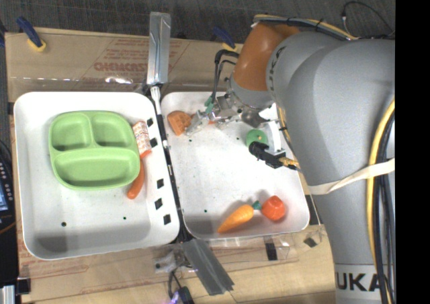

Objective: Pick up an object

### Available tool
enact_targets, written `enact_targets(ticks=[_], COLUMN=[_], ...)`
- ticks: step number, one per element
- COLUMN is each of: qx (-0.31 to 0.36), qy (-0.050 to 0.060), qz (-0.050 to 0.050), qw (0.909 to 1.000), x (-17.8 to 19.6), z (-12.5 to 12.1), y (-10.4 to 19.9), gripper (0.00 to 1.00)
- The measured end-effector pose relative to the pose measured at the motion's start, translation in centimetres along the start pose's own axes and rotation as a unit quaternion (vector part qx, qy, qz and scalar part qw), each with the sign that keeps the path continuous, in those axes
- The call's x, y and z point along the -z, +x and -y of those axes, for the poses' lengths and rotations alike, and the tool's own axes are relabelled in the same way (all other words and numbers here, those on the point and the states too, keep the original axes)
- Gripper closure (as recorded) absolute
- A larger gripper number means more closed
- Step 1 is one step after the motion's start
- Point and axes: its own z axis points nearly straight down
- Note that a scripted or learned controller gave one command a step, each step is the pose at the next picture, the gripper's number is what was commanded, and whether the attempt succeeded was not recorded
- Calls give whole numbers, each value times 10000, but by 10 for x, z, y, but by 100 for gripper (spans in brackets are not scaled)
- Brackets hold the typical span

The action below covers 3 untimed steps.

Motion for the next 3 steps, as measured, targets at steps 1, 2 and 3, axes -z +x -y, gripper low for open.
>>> enact_targets(ticks=[1, 2, 3], qx=[753, 1372, 676], qy=[-26, -20, -11], qz=[8, 8, 3], qw=[9972, 9905, 9977], x=[103, 0, 40], z=[-11, 19, 2], y=[53, -1, -15], gripper=[0, 0, 0])
